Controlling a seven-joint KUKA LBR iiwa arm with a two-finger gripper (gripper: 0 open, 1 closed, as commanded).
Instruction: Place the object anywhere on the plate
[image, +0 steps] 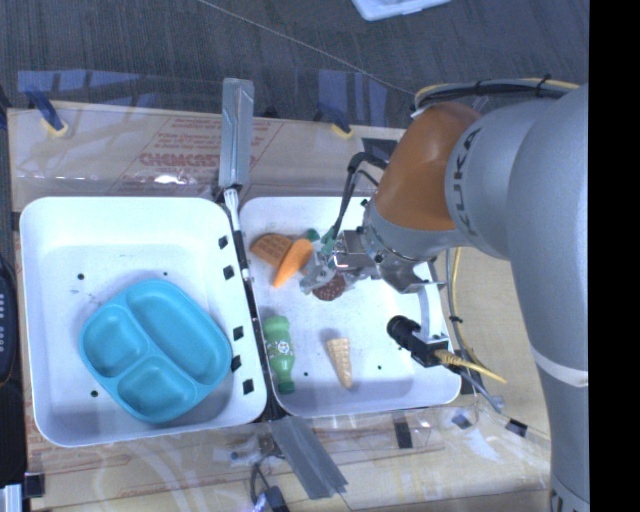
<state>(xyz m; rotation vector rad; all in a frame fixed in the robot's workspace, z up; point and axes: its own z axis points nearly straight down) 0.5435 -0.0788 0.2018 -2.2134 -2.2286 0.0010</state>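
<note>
A blue plate (155, 347) with three compartments lies in the left white bin (60, 230). In the right bin (400, 385), my gripper (326, 270) hangs low over a small dark brown round object (330, 289), which its tip partly covers. An orange carrot (292, 261) lies just left of the gripper, leaning on a tan bread piece (268, 246). Whether the gripper touches the brown object is unclear.
A green bottle (279, 352) lies along the right bin's left wall. A tan ice-cream cone (341, 360) rests near its front. A black cable fitting (412, 338) hangs from the arm at the right. The divider (243, 290) separates the bins.
</note>
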